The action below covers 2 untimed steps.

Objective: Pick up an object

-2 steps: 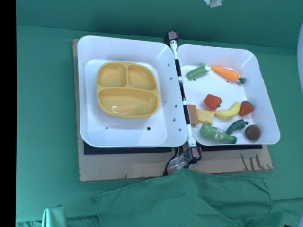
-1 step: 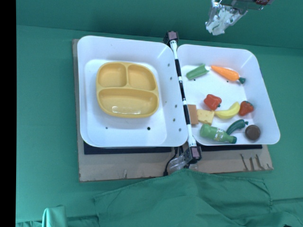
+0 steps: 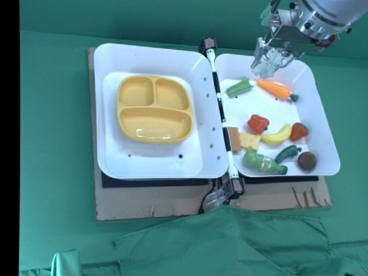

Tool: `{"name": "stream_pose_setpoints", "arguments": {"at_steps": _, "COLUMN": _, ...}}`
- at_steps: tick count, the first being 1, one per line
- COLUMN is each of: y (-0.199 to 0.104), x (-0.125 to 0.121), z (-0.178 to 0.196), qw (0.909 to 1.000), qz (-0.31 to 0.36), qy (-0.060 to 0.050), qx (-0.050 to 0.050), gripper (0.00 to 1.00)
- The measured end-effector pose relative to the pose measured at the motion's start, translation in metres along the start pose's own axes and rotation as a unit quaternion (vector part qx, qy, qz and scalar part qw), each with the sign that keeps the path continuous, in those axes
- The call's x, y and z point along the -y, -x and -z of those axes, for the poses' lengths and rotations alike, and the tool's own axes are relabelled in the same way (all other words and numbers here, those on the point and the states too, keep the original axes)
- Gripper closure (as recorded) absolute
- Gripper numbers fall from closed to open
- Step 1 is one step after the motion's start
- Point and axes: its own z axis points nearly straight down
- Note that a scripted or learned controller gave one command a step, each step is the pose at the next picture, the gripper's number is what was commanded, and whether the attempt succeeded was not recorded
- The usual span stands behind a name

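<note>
The right bin (image 3: 322,114) holds several toy foods: a green pepper (image 3: 240,87), an orange carrot (image 3: 274,88), a red pepper (image 3: 258,123), a banana (image 3: 277,135), a strawberry (image 3: 298,131), a cheese wedge (image 3: 249,141), a bread slice (image 3: 233,138), a green bottle (image 3: 261,163), a dark green cucumber (image 3: 287,153) and a brown ball (image 3: 306,161). My gripper (image 3: 268,65) hangs over the bin's far left part, just above the gap between green pepper and carrot. Nothing shows between its fingers.
The left bin (image 3: 109,154) holds a yellow divided plate (image 3: 154,108). A black hinge strip (image 3: 219,108) runs between the bins. Crumpled green cloth (image 3: 230,243) lies at the front, below the cardboard base (image 3: 149,203).
</note>
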Motion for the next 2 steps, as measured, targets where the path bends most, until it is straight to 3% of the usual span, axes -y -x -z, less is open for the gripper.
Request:
{"name": "stream_pose_setpoints", "arguments": {"at_steps": 1, "y": 0.001, "x": -0.004, "z": 0.012, "qw": 1.0000, "qz": -0.002, "qy": 0.004, "qx": 0.000, "gripper": 1.00}}
{"name": "stream_pose_setpoints", "arguments": {"at_steps": 2, "y": 0.031, "x": 0.044, "z": -0.070, "qw": 1.0000, "qz": -0.003, "qy": -0.003, "qx": 0.001, "gripper": 1.00}}
